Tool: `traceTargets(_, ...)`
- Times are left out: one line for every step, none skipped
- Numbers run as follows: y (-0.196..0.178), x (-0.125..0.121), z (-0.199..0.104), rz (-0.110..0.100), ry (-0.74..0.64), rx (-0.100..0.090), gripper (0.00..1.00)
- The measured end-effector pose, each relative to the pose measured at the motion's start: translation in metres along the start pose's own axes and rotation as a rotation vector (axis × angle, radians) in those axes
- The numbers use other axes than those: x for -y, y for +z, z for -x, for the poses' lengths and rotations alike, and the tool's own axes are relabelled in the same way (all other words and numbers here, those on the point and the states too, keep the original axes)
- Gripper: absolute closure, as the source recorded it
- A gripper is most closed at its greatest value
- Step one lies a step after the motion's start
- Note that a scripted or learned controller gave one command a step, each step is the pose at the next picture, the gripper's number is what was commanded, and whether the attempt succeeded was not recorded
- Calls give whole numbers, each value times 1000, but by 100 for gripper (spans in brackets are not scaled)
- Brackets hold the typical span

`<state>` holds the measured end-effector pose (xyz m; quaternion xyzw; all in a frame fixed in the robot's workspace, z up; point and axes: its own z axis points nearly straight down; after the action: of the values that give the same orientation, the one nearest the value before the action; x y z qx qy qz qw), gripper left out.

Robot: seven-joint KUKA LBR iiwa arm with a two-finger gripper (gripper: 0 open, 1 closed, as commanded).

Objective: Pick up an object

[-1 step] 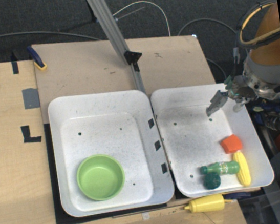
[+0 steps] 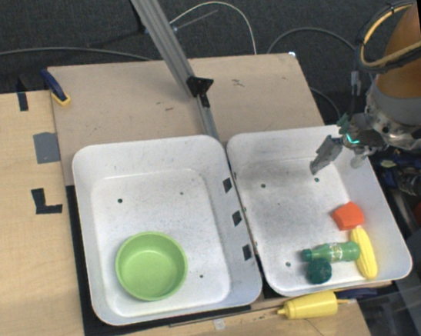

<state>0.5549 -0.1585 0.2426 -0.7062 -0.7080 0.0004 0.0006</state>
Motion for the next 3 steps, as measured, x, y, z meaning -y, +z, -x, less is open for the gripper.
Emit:
traceTargets(54,11,0,-6,2,0,0)
traceTargets(112,4,2,-6,1,0,0)
traceTargets(154,3,2,1,1,2,0)
